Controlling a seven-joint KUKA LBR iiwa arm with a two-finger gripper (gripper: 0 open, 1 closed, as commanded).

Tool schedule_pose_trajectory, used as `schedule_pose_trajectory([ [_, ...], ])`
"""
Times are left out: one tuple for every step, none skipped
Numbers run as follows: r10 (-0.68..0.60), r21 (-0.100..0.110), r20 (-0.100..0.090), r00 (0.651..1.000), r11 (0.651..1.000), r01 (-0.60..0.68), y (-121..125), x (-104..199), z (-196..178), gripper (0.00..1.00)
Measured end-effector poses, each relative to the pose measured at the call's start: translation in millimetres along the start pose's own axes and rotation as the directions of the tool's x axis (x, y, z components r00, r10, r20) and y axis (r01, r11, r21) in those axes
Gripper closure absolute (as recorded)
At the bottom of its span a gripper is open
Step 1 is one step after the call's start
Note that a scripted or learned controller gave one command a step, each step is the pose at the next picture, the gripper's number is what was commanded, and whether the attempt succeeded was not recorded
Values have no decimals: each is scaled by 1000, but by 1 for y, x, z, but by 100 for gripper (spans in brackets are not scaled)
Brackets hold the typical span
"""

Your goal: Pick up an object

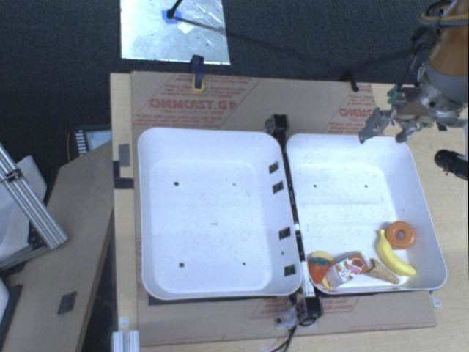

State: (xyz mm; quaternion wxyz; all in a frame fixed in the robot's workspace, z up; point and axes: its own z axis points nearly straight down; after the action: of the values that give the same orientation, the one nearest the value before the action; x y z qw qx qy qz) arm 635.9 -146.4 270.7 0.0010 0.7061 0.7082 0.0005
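Hand above the right bin's far rim, toys at its near edge

The grey two-finger hand (387,125) hangs spread and holding nothing; the curved yellow plastic banana (392,255) lies well apart, in the shallow white right bin (344,196)'s near corner.

A: State bin colours.
B: Left bin (209,211) and right bin (352,189): white.
A: Contents, lower right of frame?
B: Banana (392,255) yellow; doughnut (400,234) orange; packet (346,268) white with red print.
A: Bench (220,101)?
B: Tan, red lettering.
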Motion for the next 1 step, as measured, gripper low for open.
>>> schedule_pose_trajectory([
  [-9, -9, -2, 1000, 1000, 9, -50, 77, -117, 0],
])
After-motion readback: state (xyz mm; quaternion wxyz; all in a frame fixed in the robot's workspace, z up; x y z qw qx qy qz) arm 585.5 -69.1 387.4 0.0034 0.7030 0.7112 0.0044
